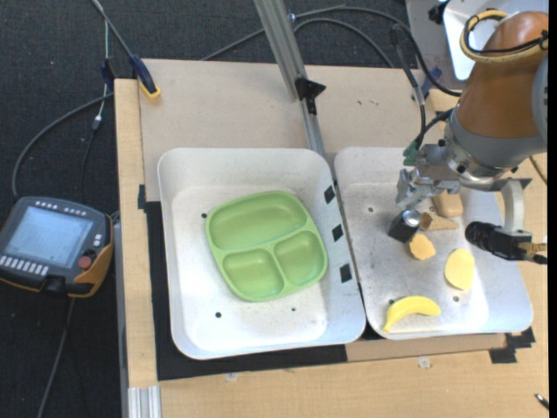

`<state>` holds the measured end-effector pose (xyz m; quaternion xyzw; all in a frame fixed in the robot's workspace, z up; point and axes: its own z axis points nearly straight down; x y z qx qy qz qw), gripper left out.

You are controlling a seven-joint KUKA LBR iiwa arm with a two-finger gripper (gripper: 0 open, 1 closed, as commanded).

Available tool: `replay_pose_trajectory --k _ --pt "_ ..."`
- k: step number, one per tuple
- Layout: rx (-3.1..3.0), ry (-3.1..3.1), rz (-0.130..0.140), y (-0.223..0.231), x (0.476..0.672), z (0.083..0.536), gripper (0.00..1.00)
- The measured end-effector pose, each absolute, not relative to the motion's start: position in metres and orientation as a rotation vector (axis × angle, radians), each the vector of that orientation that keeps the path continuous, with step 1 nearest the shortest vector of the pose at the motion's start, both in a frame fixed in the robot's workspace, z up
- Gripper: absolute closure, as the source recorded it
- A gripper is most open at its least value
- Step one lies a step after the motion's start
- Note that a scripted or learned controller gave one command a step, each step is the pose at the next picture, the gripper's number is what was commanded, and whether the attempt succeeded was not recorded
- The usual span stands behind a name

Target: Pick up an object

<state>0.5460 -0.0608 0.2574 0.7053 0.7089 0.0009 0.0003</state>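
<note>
My gripper (412,200) hangs low over the back left part of the right bin (374,316). Just below it lies a small black object (404,227), touching or nearly touching the gripper's tip. Next to that sits an orange-yellow chunk (422,248). A tan block (449,205) and a tan wedge (439,223) lie partly under the wrist. Further forward are a yellow lemon-like piece (460,269) and a yellow banana (412,309). Nothing is seen lifted off the bin floor.
The left bin (187,320) holds a green divided plate (265,244). A slanted metal pole (287,50) rises behind the bins. A pendant (54,246) lies off the bench at the left. The arm's orange band (505,68) looms above the right bin's back.
</note>
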Motion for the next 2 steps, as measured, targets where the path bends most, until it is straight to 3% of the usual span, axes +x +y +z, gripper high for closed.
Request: replay_pose_trajectory --k 1,2 --pt "2.215 2.230 0.004 -0.008 0.547 0.259 1.00" --pt "2.215 2.228 0.003 0.040 0.561 0.254 1.00"
